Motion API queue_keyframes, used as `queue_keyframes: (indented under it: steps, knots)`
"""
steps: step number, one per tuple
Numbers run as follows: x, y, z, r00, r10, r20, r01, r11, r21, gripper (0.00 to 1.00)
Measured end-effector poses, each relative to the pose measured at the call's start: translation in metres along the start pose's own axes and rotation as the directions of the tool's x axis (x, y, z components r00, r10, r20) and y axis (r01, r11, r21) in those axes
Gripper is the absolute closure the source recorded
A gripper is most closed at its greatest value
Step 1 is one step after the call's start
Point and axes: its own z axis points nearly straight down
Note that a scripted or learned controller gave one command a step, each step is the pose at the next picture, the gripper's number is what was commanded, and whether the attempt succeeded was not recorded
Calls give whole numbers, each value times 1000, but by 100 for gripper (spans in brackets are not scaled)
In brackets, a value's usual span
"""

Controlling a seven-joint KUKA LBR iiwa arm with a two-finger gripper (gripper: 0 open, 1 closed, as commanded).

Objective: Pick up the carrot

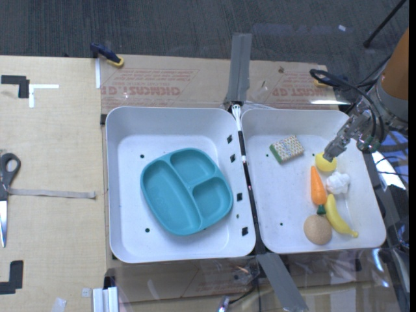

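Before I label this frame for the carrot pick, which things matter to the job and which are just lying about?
Belongs to the job:
carrot
gripper
right bin

Just lying about:
lemon
banana
sponge
white lump
tan ball
blue plate
scissors

Pincer (330, 152) low, angled down-left

Robot lab: 2 white bins (117, 194) taped on cardboard (169, 83), plywood bench (52, 174), scissors (6, 174), cables (331, 78), carpet floor (162, 12).
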Motion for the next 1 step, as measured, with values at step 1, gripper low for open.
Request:
queue_keyframes:
  steps: [1]
  knots:
    - [63, -11, 27, 988, 155, -5, -155, 988, 3, 100]
